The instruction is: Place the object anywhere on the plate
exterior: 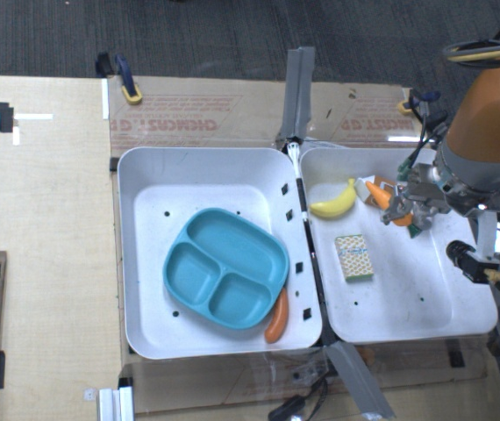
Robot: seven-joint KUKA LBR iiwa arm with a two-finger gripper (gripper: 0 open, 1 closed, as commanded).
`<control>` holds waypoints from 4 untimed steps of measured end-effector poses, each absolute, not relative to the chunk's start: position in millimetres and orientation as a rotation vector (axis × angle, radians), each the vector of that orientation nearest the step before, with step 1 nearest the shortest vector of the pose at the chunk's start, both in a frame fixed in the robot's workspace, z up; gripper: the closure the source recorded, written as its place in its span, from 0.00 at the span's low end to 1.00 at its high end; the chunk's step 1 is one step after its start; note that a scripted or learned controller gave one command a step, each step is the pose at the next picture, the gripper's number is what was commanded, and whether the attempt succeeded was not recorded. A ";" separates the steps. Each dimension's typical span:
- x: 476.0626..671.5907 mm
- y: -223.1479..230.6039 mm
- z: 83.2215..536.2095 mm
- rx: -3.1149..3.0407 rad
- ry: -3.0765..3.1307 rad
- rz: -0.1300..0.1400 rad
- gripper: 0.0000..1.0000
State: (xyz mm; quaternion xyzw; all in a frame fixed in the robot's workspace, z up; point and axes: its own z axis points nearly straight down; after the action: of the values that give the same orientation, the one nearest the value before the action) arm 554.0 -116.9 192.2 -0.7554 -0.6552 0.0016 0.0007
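A blue three-compartment plate (224, 270) lies in the left bin (145, 191) with nothing on it. In the right bin (460, 314) lie a yellow banana (333, 202), an orange carrot-like piece (378, 193) and a small patterned block (353, 258). My gripper (404, 210) hangs low over the right bin's back right part, right beside the orange piece. A bit of orange shows at its tip, and I cannot tell whether it is held.
An orange sausage-shaped object (276, 316) lies in the left bin against the plate's lower right rim. A grey divider post (297, 103) stands between the bins at the back. Black cables and the arm's body (487, 130) crowd the right edge.
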 end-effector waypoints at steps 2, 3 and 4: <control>534.5 21.4 190.6 -2.189 -2.250 0.006 1.00; 569.8 19.2 190.3 -2.153 -2.287 0.005 1.00; 505.8 82.6 190.4 -2.122 -2.313 0.007 1.00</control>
State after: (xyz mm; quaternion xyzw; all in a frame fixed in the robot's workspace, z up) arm 505.8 82.6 190.4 -0.6760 -0.7369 0.0021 0.0011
